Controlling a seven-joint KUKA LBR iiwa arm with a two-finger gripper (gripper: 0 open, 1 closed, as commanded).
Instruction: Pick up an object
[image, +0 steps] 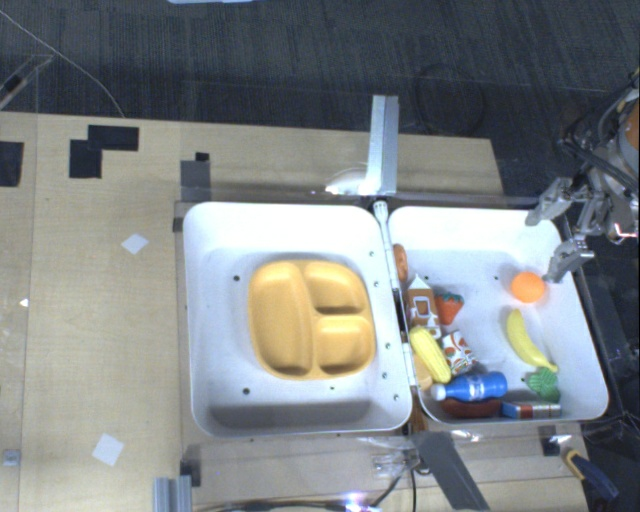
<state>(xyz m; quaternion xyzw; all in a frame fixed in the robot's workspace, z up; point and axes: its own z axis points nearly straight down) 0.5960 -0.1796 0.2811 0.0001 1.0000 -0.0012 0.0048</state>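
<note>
My gripper (541, 249) hangs over the far right corner of the right bin (470, 240), open, with nothing between its fingers. Just below its lower fingertip lies an orange ball (528, 287). A banana (525, 340) lies nearer the front, with a green toy (543, 381) beside its front end. Along the bin's left side are a corn cob (430, 356), a small carton (421, 304) and a red-orange piece (452, 308). A blue bottle (478, 386) lies at the front.
The left bin (215, 300) holds a yellow divided tray (308, 318). A metal post (384, 145) stands behind the wall between the bins. A red item (470, 408) and a marker (532, 408) lie at the right bin's front wall.
</note>
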